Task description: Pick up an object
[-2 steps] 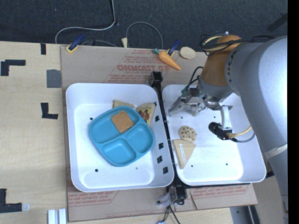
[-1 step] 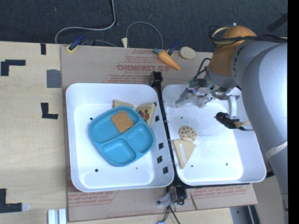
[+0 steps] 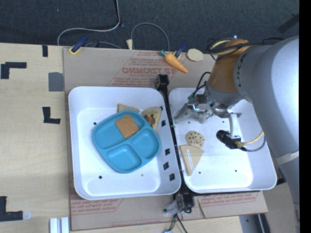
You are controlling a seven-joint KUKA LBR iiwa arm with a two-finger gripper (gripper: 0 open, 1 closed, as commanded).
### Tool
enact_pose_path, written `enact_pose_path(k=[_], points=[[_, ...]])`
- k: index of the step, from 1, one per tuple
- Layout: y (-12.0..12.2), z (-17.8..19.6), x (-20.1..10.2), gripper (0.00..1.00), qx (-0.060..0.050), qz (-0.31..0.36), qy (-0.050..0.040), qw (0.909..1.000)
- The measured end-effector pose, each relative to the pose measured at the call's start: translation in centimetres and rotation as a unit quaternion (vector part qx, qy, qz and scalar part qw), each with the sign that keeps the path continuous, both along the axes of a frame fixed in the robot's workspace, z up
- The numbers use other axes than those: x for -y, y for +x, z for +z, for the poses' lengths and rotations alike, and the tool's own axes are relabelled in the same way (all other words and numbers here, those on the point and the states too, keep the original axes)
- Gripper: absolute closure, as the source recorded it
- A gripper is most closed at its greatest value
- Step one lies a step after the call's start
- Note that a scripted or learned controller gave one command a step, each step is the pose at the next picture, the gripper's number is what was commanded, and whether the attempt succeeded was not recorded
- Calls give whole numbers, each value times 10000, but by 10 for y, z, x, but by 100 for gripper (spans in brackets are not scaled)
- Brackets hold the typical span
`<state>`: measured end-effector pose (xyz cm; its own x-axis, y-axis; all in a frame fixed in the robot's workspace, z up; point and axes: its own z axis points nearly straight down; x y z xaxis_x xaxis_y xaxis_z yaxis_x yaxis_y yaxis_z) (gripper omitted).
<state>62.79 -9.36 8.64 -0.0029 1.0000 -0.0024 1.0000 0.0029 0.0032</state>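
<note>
Speckled round cookie lying flat in right bin, tan wedge just below

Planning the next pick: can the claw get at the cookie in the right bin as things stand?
Probably yes. The claw hangs over the right bin, just above the cookie in this view. The cookie lies flat with nothing on it; the cheese wedge sits close below it.

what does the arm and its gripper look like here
The arm is bulky, rounded and light grey, with an orange band above the wrist. The gripper is small, silvery metal. A yellowish cable loops from a black fitting beside it.
</note>
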Motion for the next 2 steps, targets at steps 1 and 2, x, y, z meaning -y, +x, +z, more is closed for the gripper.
enact_pose_path(k=[1,2], points=[[39,-1,2,0,-40,6,-10,10000],[6,0,2,0,5,-9,-1,10000]])
